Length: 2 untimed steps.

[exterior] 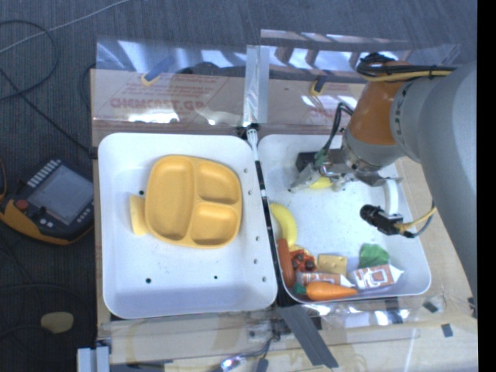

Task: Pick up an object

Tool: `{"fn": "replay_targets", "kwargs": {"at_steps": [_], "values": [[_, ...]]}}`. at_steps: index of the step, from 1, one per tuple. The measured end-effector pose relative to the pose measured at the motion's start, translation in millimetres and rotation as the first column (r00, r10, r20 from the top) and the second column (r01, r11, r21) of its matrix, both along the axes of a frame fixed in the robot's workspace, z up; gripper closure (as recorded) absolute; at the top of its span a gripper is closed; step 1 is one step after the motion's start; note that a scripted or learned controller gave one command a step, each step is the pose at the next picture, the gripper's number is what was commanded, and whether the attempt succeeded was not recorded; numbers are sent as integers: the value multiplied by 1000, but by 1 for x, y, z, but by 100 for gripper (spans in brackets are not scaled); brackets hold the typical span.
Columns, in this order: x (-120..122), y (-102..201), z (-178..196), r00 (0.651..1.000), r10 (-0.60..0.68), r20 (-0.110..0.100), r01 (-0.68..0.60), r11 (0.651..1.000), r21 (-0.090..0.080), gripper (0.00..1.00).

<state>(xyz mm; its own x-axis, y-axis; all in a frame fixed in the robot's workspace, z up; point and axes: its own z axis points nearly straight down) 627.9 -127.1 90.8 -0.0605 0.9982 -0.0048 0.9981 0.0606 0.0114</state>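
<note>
Both white bins [186, 301] look like smooth plastic with a soft sheen. The yellow divided tray [194, 200] is matt plastic. Behind the bins, clear film [194, 56] shines glossily over brown cardboard [170, 103]. The floor [46, 22] is dark, rough, ribbed carpet.

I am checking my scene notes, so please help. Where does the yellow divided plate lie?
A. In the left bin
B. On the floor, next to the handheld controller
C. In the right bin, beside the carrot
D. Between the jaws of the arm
A: the yellow divided plate lies flat in the left bin, while the carrot lies in the right bin.
</note>
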Motion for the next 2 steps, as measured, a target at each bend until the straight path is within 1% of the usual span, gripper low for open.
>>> {"fn": "replay_targets", "kwargs": {"at_steps": [1,2], "values": [[36,0,-3,998,-44,-37,44,999,5,0],[20,17,0,998,57,-1,-57,998,-4,0]]}}
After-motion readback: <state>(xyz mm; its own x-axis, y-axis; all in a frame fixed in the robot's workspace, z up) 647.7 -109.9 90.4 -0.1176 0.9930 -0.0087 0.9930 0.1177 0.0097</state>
